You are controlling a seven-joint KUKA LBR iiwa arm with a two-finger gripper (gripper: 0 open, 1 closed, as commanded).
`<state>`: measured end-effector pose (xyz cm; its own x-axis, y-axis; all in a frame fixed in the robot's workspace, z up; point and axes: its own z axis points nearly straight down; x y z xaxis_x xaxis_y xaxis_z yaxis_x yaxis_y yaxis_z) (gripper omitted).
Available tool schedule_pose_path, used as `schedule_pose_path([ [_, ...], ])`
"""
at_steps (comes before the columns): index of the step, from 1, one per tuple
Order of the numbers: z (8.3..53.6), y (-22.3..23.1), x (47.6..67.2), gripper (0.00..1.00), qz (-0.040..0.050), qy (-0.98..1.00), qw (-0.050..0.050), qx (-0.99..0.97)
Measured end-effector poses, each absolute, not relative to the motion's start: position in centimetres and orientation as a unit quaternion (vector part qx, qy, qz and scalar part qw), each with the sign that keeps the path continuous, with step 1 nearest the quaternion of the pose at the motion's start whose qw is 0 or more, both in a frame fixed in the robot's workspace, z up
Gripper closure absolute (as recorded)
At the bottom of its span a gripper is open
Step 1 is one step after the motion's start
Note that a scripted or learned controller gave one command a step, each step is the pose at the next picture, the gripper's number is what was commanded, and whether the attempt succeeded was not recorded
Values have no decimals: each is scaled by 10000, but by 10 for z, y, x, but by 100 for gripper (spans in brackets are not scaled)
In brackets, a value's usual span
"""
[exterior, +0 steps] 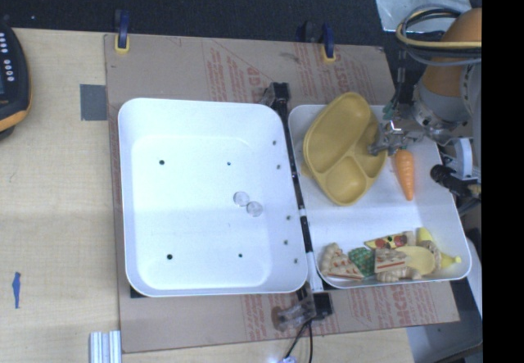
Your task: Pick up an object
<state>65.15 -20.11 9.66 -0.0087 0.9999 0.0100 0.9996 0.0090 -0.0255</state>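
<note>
In the right bin (385, 222) a yellow divided dish (342, 148) leans against the far left corner. An orange toy carrot (404, 174) lies to its right. Along the bin's near edge sits a cluster of toy foods (385, 259), among them a pizza slice, a green piece and a yellow banana. My gripper (391, 137) hangs at the dish's right rim, just above the carrot's top end. I see nothing held between its fingers, and their spacing is not clear from this angle.
The left bin (205, 271) holds two small clear round pieces (247, 203) near its middle. A cardboard sheet (205, 66) lies under both bins, clamped at the far edge. A black and yellow device (11, 79) sits at the far left.
</note>
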Motion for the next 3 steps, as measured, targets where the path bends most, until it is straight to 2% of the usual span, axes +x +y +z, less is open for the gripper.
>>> schedule_pose_path([
  [1,211,-176,575,100,2,-7066,-6,-7076],
  [2,200,-181,645,100,6,-7090,-29,-7052],
  [3,186,-209,656,100,20,-7075,-1,-7067],
])
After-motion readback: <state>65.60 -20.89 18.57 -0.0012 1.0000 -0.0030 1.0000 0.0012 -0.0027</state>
